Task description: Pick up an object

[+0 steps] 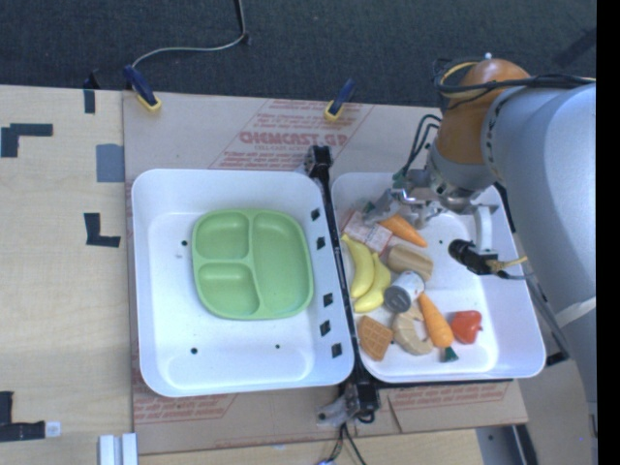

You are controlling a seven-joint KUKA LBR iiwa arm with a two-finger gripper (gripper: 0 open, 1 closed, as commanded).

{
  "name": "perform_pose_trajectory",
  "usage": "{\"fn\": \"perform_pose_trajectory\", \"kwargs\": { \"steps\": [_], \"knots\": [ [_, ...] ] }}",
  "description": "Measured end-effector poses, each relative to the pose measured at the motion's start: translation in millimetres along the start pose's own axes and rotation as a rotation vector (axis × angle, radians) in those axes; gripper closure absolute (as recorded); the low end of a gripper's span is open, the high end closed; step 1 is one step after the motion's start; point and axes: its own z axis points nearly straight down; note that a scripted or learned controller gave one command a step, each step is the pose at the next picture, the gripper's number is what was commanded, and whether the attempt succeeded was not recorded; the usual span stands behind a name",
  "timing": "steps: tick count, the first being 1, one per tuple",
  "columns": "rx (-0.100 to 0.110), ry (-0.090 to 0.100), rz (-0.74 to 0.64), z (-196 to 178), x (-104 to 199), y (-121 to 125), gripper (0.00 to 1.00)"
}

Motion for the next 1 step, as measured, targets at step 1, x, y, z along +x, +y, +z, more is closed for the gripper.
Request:
{"fn": "perform_pose_trajectory", "kwargs": {
  "steps": [1],
  "knots": [
    [-0.003, 0.002, -0.004, -11.6, 2.2, 1.7, 1.00]
  ]
}}
